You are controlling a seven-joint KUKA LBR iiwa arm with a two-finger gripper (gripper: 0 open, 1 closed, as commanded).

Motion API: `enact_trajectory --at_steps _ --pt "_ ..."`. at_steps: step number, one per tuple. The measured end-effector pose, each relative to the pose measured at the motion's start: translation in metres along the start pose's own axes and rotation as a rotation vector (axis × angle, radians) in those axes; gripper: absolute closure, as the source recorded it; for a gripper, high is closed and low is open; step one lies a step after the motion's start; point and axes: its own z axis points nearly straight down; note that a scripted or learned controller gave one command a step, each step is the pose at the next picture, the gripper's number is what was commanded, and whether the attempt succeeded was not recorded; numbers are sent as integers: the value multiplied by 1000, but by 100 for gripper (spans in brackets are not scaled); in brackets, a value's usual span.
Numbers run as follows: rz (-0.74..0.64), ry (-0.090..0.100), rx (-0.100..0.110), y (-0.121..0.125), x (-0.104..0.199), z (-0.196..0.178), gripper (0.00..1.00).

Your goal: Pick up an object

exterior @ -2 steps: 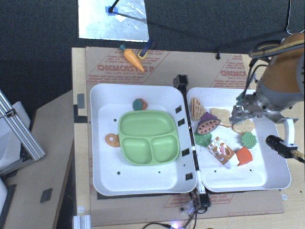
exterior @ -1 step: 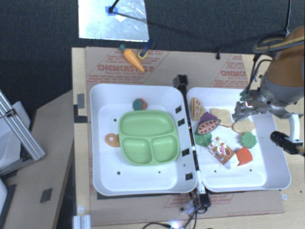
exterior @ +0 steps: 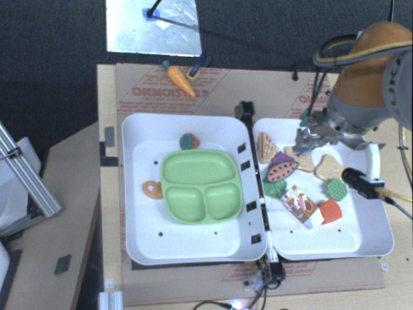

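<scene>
The right bin [exterior: 374, 237] holds several toy foods. A tan waffle wedge [exterior: 266, 146] lies at its back left, a purple watermelon slice [exterior: 282, 168] beside it, and a green leafy piece [exterior: 275, 187] below that. A brown-and-white packet [exterior: 299, 203], a red-orange block [exterior: 330, 210], a green round piece [exterior: 337, 188] and a tan toast shape [exterior: 328, 168] sit nearer the middle. My gripper [exterior: 308, 142] hangs low over the bin's back part, just right of the waffle wedge and above the watermelon slice. I see nothing held in it.
The left bin [exterior: 139, 231] carries a green divided plate [exterior: 199, 186], an orange ring [exterior: 153, 190] and a small red-green ball [exterior: 189, 141]. A toy carrot [exterior: 181, 81] lies on the bench behind the bins, below a foil sheet [exterior: 153, 17]. A black part with a cable [exterior: 361, 183] juts over the right bin.
</scene>
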Motion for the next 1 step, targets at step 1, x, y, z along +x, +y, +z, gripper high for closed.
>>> enact_trajectory --at_steps 1 --pt "0 0 2 11 52 15 100"
